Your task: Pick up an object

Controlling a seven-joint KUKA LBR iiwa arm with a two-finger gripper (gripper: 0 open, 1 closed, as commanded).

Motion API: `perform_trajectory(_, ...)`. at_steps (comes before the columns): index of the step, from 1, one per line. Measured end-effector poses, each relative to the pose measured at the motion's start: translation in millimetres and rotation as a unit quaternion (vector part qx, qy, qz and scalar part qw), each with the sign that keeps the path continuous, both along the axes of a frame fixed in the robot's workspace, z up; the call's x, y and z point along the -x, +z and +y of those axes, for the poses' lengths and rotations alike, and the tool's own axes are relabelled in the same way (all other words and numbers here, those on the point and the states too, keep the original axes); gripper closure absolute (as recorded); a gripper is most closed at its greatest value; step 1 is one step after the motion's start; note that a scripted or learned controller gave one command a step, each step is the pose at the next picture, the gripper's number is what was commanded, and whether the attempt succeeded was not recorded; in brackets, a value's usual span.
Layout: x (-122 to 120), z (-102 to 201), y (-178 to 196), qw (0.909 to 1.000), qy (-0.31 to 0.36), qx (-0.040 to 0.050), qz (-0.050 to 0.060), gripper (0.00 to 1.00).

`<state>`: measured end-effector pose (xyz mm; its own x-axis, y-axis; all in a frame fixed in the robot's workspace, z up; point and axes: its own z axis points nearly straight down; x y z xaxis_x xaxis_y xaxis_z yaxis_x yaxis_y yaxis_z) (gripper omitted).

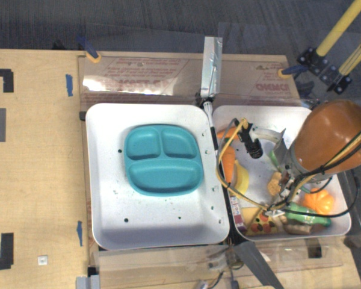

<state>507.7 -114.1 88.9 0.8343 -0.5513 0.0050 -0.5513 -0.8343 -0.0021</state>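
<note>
Gripper (283, 192) low in the right bin (343, 224); grasp state can't be told.
Your orange toy (320, 201) beside it looks light, rounded, slippery; pinch its middle.

Even bright light, soft shadows, glare on the plastic sheet (138, 77).

Left bin (102, 161): smooth white plastic by the look of it, faint sheen, dark flecks. Inside it, the teal divided plate (163, 159) looks matt, smooth plastic. Left of the bin, the bench top (30, 173) shows pale, unvarnished-looking wood. Behind the bin, clear glossy film (138, 77) catches glare.
</note>
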Motion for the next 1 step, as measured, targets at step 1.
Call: perform_trajectory(1, -27.5, 22.5, 0.7, 0.9872, -0.159, -0.002, -0.003, 1.0)
